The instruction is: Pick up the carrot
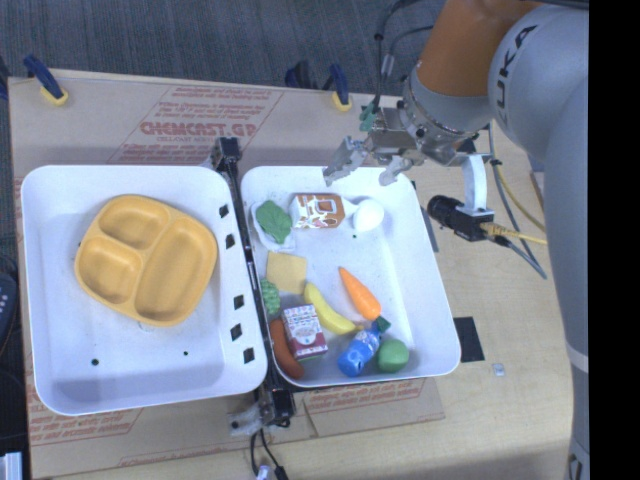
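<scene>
The left bin (40, 298) bears a yellow divided plate (146, 259). In the right bin (425, 268), from left to right, are seen a green leafy vegetable (272, 220), a cheese wedge (286, 271), a small red carton (304, 330), a banana (329, 310), a brown-and-white carton (318, 211), the carrot (359, 292), a white egg (368, 216), a blue bottle (358, 355) and a green fruit (393, 355). A reddish item beneath the red carton is partly hidden. The carrot lies mid-bin, below and well apart from the gripper (365, 168), which hovers over the bin's far rim with fingers spread and nothing between them. The arm is cut off at the upper right.
</scene>
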Controlling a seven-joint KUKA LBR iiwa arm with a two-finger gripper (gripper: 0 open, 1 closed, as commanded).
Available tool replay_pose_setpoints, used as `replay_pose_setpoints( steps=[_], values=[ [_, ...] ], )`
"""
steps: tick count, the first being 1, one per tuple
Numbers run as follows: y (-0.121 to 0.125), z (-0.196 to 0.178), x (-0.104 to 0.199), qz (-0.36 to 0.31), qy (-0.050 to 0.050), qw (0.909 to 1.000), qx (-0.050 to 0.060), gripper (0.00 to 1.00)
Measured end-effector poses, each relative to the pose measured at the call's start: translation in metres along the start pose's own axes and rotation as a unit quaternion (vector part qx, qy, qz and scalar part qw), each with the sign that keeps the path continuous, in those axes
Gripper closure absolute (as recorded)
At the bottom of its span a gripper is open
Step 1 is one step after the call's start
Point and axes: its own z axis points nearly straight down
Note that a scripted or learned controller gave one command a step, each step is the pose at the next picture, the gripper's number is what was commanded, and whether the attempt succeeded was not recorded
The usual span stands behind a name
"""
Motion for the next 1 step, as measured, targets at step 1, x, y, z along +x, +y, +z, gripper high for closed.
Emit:
replay_pose_setpoints(
  steps=[1],
  values=[
    [-0.0599, 0.1979, -0.0363, 0.003, 0.000, 1.0000, 0.000, 0.00]
  ],
)
